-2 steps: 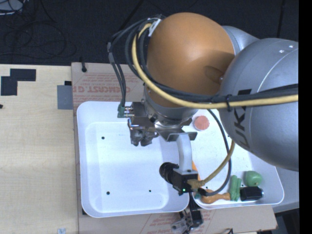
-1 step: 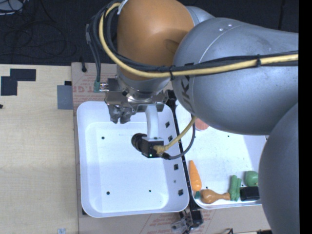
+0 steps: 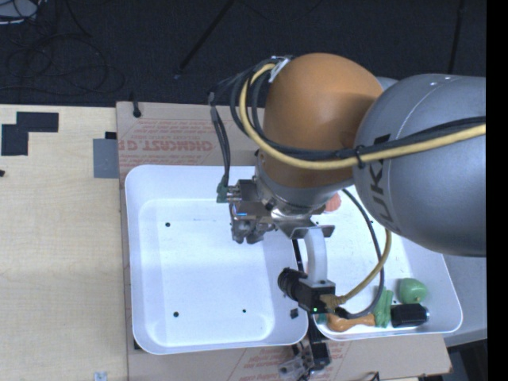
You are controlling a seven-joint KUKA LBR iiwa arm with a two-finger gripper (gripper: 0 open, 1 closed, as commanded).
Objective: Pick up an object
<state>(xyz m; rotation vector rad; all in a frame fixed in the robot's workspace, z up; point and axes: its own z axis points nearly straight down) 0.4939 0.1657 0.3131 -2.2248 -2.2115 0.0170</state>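
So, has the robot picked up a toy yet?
Not that I can see. The green lump, black block and orange piece lie in the right bin's corner. The gripper hangs over the left bin, away from them. The whole grab is left.

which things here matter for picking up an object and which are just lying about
Job: gripper; right bin; in it a green lump, green stick, black block, orange piece, pink thing.
Lying about: cardboard sheet, grey patch, black shapes on the bench.
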